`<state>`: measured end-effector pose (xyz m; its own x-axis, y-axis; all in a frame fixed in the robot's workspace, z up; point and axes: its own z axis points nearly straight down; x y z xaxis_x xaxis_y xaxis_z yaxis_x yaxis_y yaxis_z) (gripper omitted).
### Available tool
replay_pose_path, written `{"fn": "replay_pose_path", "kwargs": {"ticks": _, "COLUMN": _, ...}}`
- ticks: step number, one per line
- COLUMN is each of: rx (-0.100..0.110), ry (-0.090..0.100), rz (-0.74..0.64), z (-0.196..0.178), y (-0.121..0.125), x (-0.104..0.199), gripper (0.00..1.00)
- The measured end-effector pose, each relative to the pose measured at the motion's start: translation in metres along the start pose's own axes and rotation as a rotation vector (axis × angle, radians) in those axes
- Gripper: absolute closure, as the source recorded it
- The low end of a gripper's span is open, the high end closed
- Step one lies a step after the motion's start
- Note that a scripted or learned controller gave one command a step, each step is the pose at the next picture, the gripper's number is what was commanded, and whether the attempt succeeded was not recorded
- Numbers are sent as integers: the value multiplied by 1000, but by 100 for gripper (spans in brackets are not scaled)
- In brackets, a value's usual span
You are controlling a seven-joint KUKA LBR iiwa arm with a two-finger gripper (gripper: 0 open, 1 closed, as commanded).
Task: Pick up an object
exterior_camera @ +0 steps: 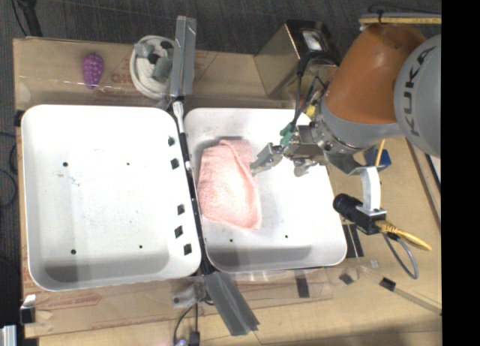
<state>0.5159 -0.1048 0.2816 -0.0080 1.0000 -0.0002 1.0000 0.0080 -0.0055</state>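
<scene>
Right of centre, we are seeing the arm (375, 74) reaching leftward over the right bin (315, 224), its gripper (264, 158) hovering at the upper right edge of the pink cloth (227, 183); we cannot tell its state. Left of it, the left bin (97, 187) is lying beside.

— Where did the camera sit?
— Fixed above the bench (45, 59), looking down at a slant, far enough back to take in both white bins: the left bin (97, 277) at frame left, the right bin (319, 251) at centre.
— And the arm (382, 74)?
— It entered from the upper right of the frame.
</scene>
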Motion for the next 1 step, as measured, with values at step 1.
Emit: {"fn": "replay_pose_path", "kwargs": {"ticks": 1, "rx": 1, "ry": 0, "rz": -103, "z": 72, "y": 47, "x": -23, "gripper": 0}}
